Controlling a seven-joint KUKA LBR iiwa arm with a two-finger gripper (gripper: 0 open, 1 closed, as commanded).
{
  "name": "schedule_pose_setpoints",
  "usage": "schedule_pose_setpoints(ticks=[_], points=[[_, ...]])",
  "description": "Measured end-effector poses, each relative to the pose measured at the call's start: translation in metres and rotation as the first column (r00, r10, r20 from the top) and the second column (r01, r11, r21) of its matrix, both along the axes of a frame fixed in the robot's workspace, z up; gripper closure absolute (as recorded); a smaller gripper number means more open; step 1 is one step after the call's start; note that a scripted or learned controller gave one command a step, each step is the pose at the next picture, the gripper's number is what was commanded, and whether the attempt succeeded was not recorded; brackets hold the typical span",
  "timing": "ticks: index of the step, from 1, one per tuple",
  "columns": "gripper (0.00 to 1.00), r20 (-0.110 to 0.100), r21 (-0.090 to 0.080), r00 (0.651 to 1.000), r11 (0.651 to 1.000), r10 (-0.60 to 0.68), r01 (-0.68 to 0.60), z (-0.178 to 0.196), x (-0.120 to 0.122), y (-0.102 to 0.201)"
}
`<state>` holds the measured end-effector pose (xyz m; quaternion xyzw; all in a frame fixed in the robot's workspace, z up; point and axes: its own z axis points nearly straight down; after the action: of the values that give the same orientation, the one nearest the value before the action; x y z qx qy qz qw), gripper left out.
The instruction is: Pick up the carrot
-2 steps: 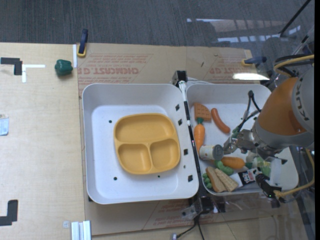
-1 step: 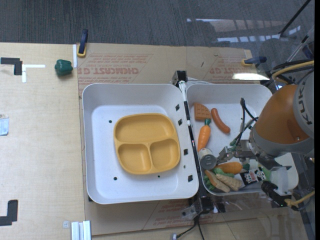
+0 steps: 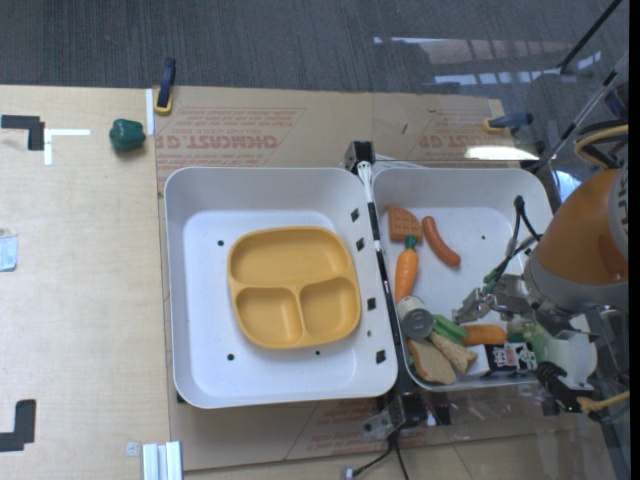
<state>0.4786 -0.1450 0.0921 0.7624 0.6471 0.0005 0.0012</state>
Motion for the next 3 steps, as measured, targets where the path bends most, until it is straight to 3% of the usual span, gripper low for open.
schedule_pose_setpoints(ticks=[1, 2, 3], points=[[0.00, -0.002, 0.001, 0.969, 0.969, 0.247, -0.247, 0.000, 0.000, -0.015], [0.00, 0.002, -0.004, 0.782, 0.782, 0.623, -0.623, 0.000, 0.002, 0.005], [1.00, 0.005, -0.008, 0.786, 0.786, 0.619, -0.619, 0.010, 0.005, 0.003]])
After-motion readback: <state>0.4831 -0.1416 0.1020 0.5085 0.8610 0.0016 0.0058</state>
